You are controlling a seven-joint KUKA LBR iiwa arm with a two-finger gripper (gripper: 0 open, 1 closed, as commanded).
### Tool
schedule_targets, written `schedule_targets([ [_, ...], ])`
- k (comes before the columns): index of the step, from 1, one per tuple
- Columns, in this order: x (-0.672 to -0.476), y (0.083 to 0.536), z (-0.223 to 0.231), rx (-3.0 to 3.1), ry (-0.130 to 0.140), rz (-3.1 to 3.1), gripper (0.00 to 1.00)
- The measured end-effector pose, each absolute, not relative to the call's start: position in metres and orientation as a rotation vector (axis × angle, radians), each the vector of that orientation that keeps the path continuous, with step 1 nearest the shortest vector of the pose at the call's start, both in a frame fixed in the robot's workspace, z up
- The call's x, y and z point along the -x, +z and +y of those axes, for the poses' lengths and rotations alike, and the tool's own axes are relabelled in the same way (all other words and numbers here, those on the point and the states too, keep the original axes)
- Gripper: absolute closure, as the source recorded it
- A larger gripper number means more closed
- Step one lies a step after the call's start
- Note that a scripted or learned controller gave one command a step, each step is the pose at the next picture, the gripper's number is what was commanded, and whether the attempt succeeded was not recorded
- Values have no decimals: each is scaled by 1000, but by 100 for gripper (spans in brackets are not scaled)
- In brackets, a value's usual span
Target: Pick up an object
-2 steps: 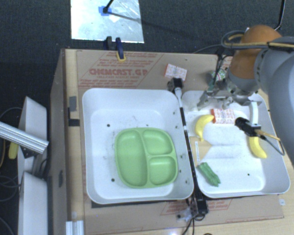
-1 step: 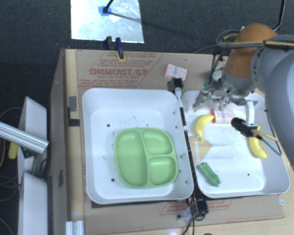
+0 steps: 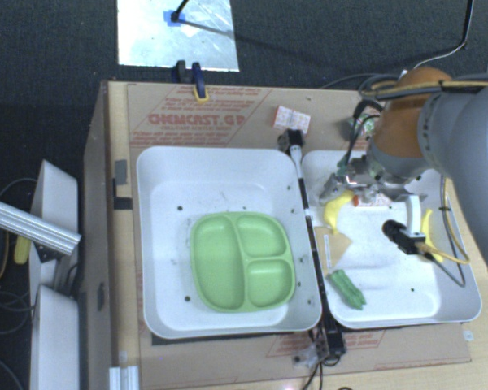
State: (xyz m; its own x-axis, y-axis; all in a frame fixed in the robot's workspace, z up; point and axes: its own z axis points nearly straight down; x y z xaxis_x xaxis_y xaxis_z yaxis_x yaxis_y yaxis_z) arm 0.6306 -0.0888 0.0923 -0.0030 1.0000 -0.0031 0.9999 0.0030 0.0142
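Camera view from above, at a slant, onto a bench topped with a brown sheet printed in red lettering. The bench stands on dark grey carpet. A square shiny silver sheet lies on the carpet beyond the bench. A small blue and yellow clamp sits at the bench's far edge, and a small white printed label lies on the brown sheet near the bins.

Two shallow white bins sit side by side, touching along their inner rims: the left bin and the right bin.

One grey robot arm with an orange band reaches in from the right over the right bin. Its gripper hangs at the far left part of that bin, just above one end of a yellow curved banana-shaped object. Whether the gripper is open or closed cannot be told, nor whether it touches the yellow object.

The right bin holds three loose things: the yellow object, one flat tan card-like piece just beside it by the inner rim, and one small green stubby object nearer the front. The left bin holds one thing: a pale green plastic plate with three compartments, lying flat towards the front right.
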Motion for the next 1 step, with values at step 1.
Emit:
schedule_targets([
  [1,-632,104,-91,-2206,13,2211,100],
])
